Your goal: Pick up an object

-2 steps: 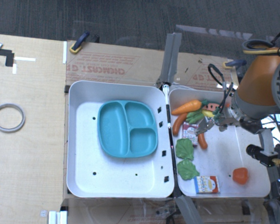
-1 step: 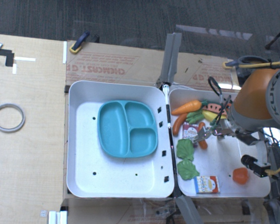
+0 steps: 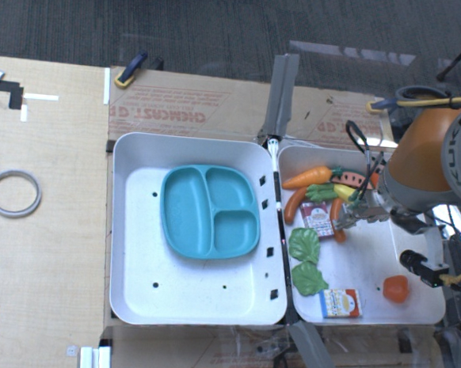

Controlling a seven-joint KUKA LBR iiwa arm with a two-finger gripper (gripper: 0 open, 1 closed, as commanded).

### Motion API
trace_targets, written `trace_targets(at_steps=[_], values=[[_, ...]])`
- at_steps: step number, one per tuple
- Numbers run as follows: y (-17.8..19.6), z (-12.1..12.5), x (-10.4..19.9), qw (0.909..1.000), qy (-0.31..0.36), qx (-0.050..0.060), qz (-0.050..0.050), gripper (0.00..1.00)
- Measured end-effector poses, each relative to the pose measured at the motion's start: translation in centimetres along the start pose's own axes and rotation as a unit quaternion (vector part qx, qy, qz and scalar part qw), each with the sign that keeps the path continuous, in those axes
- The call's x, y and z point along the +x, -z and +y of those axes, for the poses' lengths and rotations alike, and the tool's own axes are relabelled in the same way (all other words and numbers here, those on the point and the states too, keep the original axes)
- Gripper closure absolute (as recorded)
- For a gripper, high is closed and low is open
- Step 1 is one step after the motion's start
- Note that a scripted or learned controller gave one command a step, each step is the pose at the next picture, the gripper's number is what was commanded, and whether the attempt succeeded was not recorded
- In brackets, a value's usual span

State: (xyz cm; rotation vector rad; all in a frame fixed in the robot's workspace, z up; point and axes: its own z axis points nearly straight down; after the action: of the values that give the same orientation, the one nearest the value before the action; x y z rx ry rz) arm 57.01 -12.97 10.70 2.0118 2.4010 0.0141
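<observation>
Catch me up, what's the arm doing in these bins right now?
The KUKA arm reaches in from the right, its gripper low over the toy food heaped at the back of the right bin, near the carrot and a red packet. Nothing is visibly lifted yet. The left bin holds a teal divided plate.

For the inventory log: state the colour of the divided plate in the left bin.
Teal-blue three-compartment plastic plate, shown best in the camera view.

Toy foods in the right bin (image 3: 434,318): carrot (image 3: 308,176), lettuce leaves (image 3: 306,245), tomato (image 3: 395,288), small carton (image 3: 340,303)
</observation>
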Motion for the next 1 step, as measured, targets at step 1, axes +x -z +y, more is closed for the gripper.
trace_targets(at_steps=[1], values=[[8.22, 6.46, 4.38, 0.9997, -0.025, 0.007, 0.0, 1.0]])
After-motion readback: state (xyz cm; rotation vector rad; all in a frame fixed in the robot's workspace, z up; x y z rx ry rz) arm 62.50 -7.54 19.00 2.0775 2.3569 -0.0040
